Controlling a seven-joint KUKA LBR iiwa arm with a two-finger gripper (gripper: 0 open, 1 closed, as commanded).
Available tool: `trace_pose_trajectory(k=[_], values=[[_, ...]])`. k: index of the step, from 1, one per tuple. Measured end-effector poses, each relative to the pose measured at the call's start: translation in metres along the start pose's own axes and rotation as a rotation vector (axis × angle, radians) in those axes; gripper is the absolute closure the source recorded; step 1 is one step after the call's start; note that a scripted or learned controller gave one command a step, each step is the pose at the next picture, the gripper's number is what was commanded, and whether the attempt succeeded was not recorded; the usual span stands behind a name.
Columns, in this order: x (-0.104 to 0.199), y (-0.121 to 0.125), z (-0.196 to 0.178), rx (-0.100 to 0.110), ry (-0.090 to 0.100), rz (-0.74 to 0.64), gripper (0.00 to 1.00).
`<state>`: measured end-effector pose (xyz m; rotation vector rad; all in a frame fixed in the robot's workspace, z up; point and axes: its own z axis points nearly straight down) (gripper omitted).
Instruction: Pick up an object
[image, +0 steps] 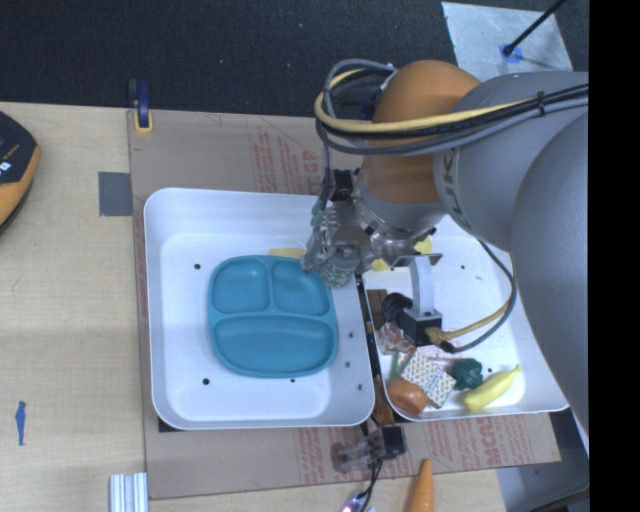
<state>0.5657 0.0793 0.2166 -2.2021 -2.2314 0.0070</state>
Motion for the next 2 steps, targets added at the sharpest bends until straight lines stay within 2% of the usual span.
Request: trace_pose_trajectory(k=[1, 2], values=[[0.033, -0.022, -0.035, -0.007, 0.0, 0.005, 1.0], [0.095, 0.052, 0.037, -0.008, -0.003, 0.003, 1.0]])
